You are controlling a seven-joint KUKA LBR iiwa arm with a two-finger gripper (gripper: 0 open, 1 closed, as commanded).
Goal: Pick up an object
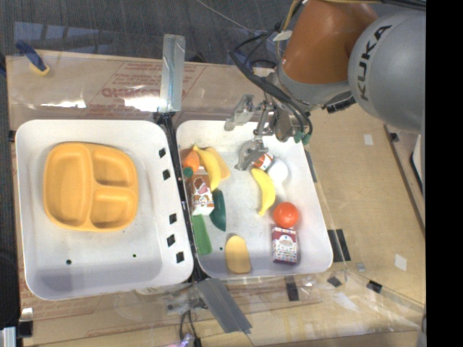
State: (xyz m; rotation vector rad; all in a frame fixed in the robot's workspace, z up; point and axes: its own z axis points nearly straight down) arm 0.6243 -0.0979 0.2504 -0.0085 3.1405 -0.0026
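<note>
My gripper (246,134) hangs over the far part of the right bin (318,215), its two fingers spread apart with only white bin floor showing between them. One fingertip (252,153) sits just beside a small white and red object (273,167) and the top end of a yellow banana (265,191). A red-orange tomato (286,214) and a red carton (285,245) lie nearer the front. A second banana (213,165), an orange piece (190,160), a brown carton (201,193) and green vegetables (217,210) crowd the bin's left side.
A yellow oval piece (237,254) rests at the right bin's front edge. The left bin (43,266) holds a yellow divided plate (90,186). A dark divider with clips (173,194) runs between the bins. Cables trail from the wrist (249,53).
</note>
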